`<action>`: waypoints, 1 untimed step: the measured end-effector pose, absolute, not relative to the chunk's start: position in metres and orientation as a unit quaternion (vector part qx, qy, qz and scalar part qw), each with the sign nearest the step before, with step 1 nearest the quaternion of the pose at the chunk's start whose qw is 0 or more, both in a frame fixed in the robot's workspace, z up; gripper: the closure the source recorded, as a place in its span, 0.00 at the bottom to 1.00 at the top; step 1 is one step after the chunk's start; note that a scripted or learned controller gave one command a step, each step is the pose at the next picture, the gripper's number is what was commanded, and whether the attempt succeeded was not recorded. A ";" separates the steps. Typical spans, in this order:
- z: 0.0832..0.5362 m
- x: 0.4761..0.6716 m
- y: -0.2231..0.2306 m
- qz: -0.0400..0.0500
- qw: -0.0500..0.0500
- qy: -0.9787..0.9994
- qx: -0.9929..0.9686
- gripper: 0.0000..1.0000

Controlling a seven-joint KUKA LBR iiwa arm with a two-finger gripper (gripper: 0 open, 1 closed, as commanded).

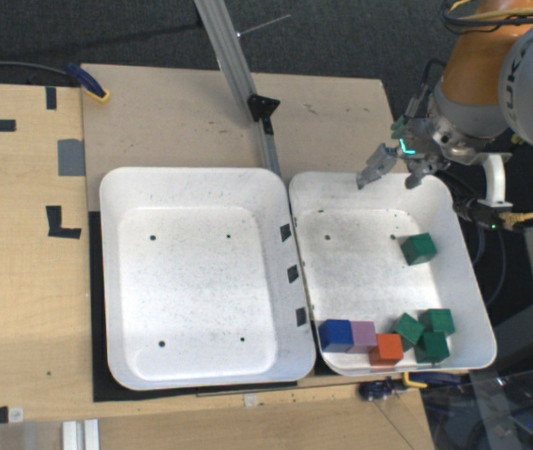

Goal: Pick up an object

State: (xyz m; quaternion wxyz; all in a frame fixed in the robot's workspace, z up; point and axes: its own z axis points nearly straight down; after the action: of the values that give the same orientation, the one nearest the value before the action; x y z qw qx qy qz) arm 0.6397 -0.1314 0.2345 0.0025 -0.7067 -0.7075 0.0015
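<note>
Over the far edge of the right bin (473, 279) hangs the gripper (390, 176), its two grey fingers (373, 172) spread apart with nothing between them, poised above the bin's rim near the far corner. Behind it the arm (488, 64) shows its orange band and grey casing at the table's right side.

Most of the blocks in that right bin are crowded along the near edge. From left to right there sit a blue block (336, 334), a pale purple block (363, 335) touching it, and an orange block (388, 347) just beside that. Three dark green blocks (428, 334) cluster at the near right corner, close against one another and the orange one. A lone green block (418, 248) lies apart, toward the bin's right wall and well clear of the cluster.

Beside it, the left bin (107, 251) shows a white floor dusted with dark specks and a few small dark dots.

Both bins rest on a black mat over the pale wooden table (22, 279), which carries scraps of dark tape along its left side. A slanted metal pole (229, 45) rises from between the bins at the far edge, and a blue and yellow clamp (88, 81) lies at the far left. Dark carpet lies beyond the table.
</note>
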 end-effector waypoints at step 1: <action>0.237 0.641 -0.132 0.001 0.000 -0.708 -0.706 0.00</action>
State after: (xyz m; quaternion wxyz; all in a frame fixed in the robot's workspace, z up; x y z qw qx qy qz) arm 0.6406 -0.1316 0.2373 0.0002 -0.7063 -0.7080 0.0005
